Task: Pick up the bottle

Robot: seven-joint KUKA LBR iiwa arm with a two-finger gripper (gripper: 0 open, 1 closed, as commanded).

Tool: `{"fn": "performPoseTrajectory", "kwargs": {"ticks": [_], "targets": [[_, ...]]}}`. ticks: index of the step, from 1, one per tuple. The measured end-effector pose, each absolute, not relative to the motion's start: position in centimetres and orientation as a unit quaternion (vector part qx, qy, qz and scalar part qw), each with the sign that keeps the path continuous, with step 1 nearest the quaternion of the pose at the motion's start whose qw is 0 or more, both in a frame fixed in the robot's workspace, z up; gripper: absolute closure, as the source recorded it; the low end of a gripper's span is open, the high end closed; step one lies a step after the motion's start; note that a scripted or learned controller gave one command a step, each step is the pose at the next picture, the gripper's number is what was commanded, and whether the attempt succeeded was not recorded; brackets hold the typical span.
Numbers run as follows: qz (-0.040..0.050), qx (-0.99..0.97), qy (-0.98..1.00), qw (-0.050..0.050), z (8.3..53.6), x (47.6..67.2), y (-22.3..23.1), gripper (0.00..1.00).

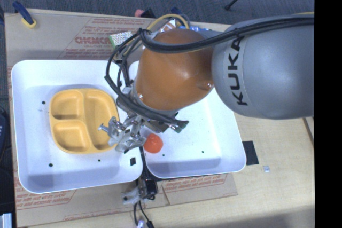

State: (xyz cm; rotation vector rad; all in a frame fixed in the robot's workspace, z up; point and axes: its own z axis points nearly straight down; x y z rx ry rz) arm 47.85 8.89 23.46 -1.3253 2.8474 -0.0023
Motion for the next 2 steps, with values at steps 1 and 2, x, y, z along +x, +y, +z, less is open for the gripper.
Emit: {"fn": "performPoseTrajectory", "kwargs": {"ticks": [1, 2], "targets": [[-0.0001, -0.390, 0.921, -0.001, 20.3, 48.7, 8.9, 1.00], [0.0002, -0.396, 0.918, -0.001, 16.6, 48.2, 11.8, 1.00]]}}
